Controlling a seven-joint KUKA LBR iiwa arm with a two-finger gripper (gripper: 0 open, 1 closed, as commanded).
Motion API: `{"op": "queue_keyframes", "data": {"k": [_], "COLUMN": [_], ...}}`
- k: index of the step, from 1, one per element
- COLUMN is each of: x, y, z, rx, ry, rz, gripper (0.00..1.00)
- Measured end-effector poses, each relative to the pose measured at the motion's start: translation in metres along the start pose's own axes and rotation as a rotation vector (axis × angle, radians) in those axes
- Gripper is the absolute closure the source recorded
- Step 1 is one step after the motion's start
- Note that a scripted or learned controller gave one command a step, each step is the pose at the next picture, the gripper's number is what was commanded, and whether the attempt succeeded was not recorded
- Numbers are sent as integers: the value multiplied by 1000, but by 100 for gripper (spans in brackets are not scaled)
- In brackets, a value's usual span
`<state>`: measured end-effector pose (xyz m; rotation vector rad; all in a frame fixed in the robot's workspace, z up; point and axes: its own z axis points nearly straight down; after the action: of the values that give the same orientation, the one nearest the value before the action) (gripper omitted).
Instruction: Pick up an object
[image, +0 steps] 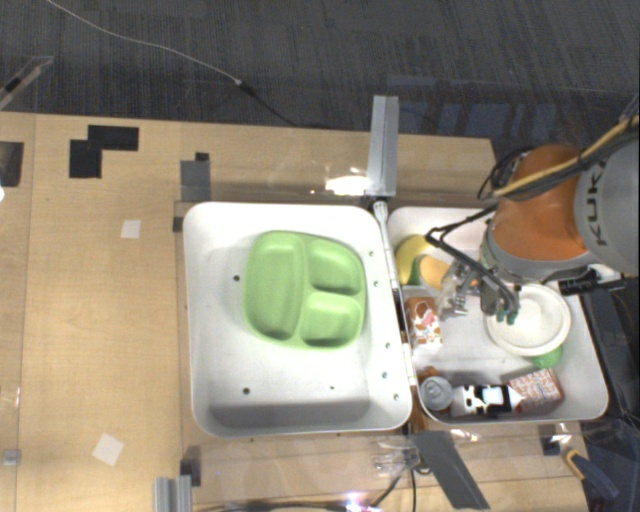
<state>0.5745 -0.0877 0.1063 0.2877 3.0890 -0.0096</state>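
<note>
Nothing is picked up yet: the gripper (487, 298) hangs low in the right bin (590, 395), grip state impossible to tell, beside the white bowl (535, 322), with the grasp and lift left.

Single fixed camera above bench (90, 330), looking down aslant on both bins (290, 400)
</note>
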Motion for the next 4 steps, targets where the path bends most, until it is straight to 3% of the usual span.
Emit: {"op": "queue_keyframes", "data": {"k": [1,2,3,4], "x": [-86,-98,-66,-117], "y": [-45,-105,-108,-64], "z": [-107,-175,-137,-155], "rx": [-1,-1,-7,-9], "ry": [19,24,31,25], "rz": [107,-57,-288,-314], "gripper": [100,100,100,100]}}
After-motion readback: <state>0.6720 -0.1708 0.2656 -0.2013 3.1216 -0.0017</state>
